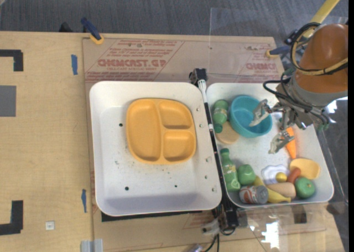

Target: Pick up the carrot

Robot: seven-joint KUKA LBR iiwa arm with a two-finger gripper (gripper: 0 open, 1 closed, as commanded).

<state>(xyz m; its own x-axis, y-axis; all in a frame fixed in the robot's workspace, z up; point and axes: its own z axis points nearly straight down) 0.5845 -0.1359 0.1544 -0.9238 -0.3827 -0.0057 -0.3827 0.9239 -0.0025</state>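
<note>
Hanging over the right bin (326,181), the gripper (283,130) is seen with two metal fingers (260,113) spread well apart, one reaching toward the blue bowl (249,116) and the other pointing down beside the carrot (291,144). The jaws are judged to be wide open, and nothing is seen clamped between them. The carrot, a small orange piece, lies on the bin floor just beside the lower fingertip; whether it is touched by that finger cannot be told.

Outward from there, green vegetables (220,111) are found at the bowl's left, a green bottle (229,171) lower down along the divider, and a cluster of toy foods in the bin's near corner: a can (254,194), a banana (281,191), a yellow piece (305,166) and a green apple (305,188). The left bin (105,151) is occupied by a yellow divided plate (161,130).

As for progress, the approach appears to have been made, with the gripper brought down near the carrot, but no grasp is established. Closing on the carrot and lifting it clear are judged to be left undone.
</note>
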